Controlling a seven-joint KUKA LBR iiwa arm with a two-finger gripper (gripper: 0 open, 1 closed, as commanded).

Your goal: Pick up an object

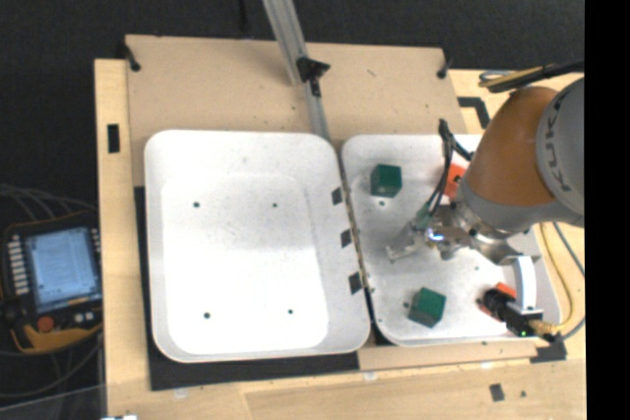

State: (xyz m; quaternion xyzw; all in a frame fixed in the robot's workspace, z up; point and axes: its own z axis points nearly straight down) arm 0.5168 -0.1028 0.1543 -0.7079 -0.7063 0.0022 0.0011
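Wooden bench (pixel 217 84), two white bins — left bin (pixel 246 241), right bin (pixel 394 310). Gripper (pixel 413 246) low over right bin; finger state cannot be told. One green block (pixel 386 179) above-left of fingers, another green block (pixel 427 306) just below — both apart from them.

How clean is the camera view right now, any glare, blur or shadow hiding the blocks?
Camera view: even lighting, both white bins bright but not blown out; the upper green block and lower green block read crisply with soft shadows; the gripper is slightly smeared, and the arm covers part of the right bin.
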